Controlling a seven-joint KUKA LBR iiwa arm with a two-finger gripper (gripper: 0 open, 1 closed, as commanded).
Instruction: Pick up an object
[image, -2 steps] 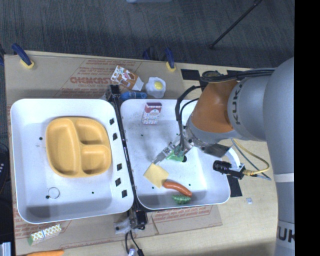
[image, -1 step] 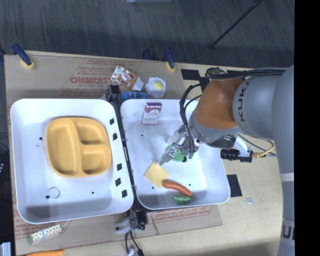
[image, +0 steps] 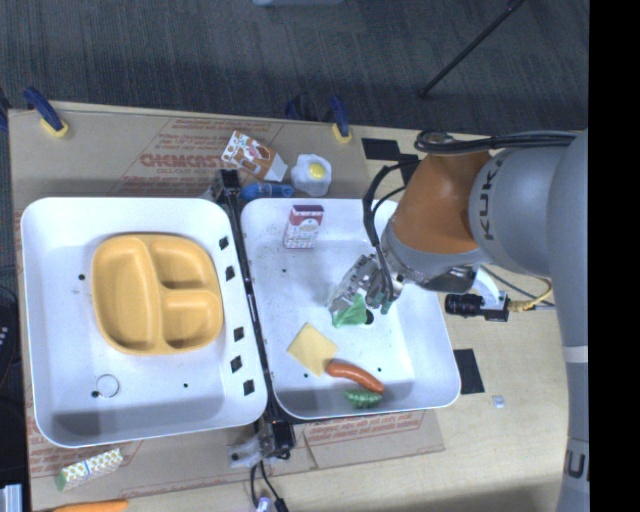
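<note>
My gripper (image: 362, 298) hangs over the middle of the right bin (image: 430, 360), on the grey arm that comes in from the right. A small green object (image: 350, 316) lies right at its tip, touching or nearly touching it. A yellow cheese slice (image: 312, 349) lies on the bin floor to the lower left of the gripper. Near the bin's front wall are an orange sausage-shaped piece (image: 353, 374) and a small green piece (image: 365, 397). At the bin's back stands a red and white carton (image: 304, 226).
The left bin (image: 50, 400) holds a yellow divided plate (image: 158, 292). Behind the bins on the cardboard lie a small printed carton (image: 245, 153), a blue item (image: 265, 190) and a yellow and white object (image: 312, 172). A black divider with clips runs between the bins.
</note>
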